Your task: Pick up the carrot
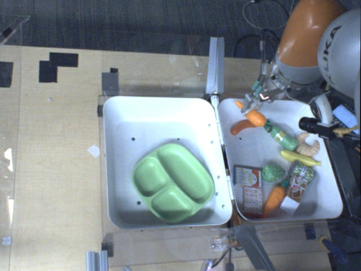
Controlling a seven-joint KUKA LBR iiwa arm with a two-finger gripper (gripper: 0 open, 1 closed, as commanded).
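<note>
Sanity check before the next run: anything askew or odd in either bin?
Nothing spilled or damaged. The green divided plate sits rotated, skewed to the left bin's walls. In the right bin the toys are jumbled; the carrot leans across a small card near the front wall. The hand hangs at the back edge.

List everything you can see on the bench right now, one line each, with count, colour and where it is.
bins: 2, white, side by side
divided plate: 1, green, left bin
carrot: 1, orange, front of right bin
orange toy: 1, orange, back of right bin
sausage: 1, red-orange, beside it
bottle: 1, green, middle of right bin
banana: 1, yellow, right side
card: 1, printed, front left
end effector: 1, over right bin's back edge
arm: 1, grey with orange band, upper right
</note>
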